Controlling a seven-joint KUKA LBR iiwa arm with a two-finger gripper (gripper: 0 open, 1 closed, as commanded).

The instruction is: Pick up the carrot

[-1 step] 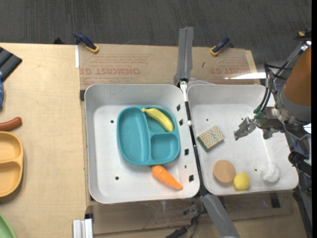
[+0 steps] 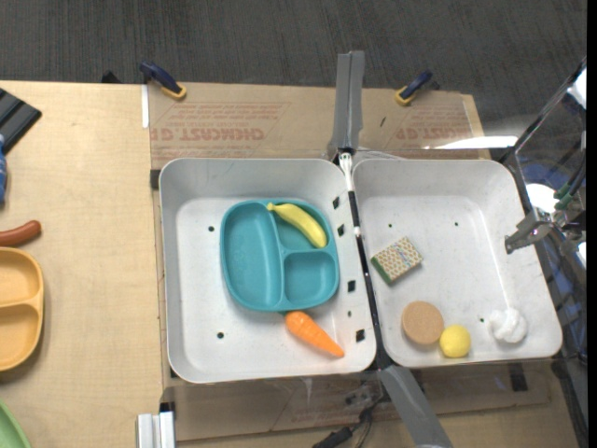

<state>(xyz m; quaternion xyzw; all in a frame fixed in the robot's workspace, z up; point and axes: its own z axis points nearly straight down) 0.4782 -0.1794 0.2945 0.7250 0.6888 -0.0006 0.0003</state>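
The carrot [image 2: 313, 333] lies in the left bin [image 2: 187, 278], on the bin floor just beside the lower edge of the teal divided plate [image 2: 252, 259]. Its long axis runs at a slant, the thick end up toward the plate and the tip pointing down and away to the right. The claw [image 2: 532, 231] sits at the far right rim of the right bin [image 2: 466, 194], well apart from the carrot; whether it is apart or together cannot be told. Judging from this, the coming move must carry the claw leftward across the divider between the bins, then down beyond the plate.
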